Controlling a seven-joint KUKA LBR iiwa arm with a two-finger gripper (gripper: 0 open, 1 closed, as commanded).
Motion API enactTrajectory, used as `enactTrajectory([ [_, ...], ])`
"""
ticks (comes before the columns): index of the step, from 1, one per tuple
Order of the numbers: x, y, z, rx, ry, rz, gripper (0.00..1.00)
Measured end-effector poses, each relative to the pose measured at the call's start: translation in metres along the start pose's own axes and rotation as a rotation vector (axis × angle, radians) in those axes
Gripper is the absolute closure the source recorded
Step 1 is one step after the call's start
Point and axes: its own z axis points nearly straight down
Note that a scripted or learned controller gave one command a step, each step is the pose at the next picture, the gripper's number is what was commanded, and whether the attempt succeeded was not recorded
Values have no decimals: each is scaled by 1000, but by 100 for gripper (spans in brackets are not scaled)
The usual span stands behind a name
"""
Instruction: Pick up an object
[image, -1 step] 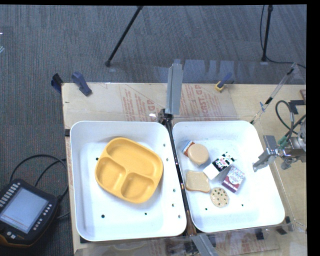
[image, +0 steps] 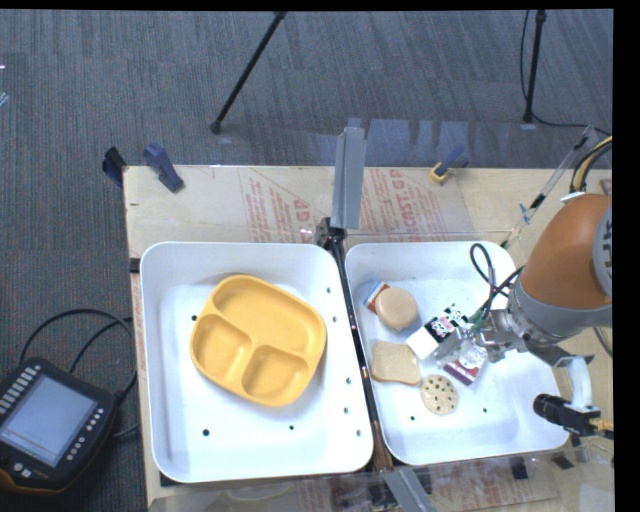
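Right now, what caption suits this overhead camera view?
Gripper down among toy foods in the right bin; yellow divided plate in the left.

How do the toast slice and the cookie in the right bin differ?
The toast slice is larger than the cookie. The toast slice is plain tan and roughly square; the cookie is round with dark specks. The toast slice lies nearer the bin divider, the cookie nearer the front edge. Both lie flat in the right bin.
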Motion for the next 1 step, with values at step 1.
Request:
enactTrajectory([
  [1, 5, 69, 44, -2, -2, 45, 0],
])
